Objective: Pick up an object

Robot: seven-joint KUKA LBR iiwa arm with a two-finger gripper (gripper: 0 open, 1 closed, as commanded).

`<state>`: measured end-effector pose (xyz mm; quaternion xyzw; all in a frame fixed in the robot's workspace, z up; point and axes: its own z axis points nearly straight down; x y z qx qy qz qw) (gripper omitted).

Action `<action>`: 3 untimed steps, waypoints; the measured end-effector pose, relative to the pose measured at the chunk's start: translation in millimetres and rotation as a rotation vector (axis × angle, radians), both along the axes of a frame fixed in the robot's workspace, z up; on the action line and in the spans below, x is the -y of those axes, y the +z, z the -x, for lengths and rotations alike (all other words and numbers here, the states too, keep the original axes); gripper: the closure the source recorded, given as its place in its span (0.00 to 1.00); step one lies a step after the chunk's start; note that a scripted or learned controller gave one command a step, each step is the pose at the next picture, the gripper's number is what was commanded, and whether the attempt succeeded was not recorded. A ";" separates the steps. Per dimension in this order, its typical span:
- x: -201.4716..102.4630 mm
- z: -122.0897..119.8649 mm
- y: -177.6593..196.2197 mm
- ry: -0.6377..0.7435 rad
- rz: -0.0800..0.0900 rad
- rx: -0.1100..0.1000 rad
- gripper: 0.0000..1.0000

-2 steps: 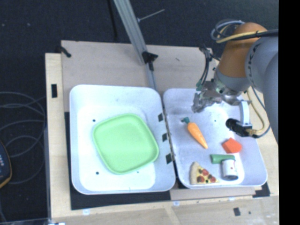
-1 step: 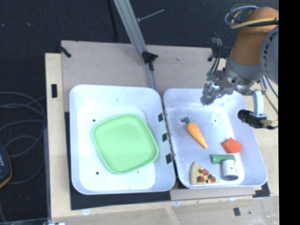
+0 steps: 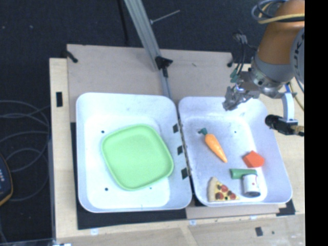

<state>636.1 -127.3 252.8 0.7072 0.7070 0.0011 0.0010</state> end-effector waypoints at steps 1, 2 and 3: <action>-51.5 7.7 -12.7 0.003 0.000 -0.003 1.00; -102.7 12.1 -3.1 0.004 -0.001 -0.001 1.00; -160.4 29.0 -0.6 0.005 -0.001 -0.002 1.00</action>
